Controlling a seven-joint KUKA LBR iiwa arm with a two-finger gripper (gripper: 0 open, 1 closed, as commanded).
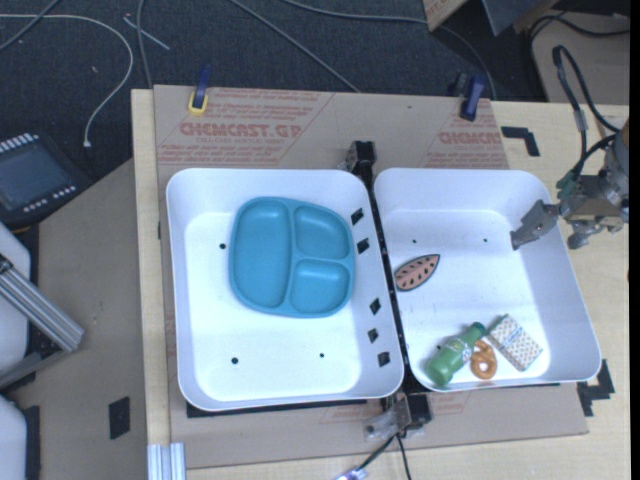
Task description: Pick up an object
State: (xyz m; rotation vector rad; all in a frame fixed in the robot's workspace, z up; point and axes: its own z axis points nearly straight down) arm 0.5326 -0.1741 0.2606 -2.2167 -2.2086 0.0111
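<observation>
My gripper (553,225) hangs with fingers spread over the right bin (560,298), holding nothing, the green bottle (455,355) and pretzel (483,360) well below-left of it.

A light wooden bench (100,268) seen from above, topped by a brown cardboard sheet (300,118) printed with red lettering and held at its far edge by two blue clamps (201,90). Two shallow white bins sit side by side on the sheet, touching along the middle: the left bin (190,298) and the right bin (575,308).
</observation>
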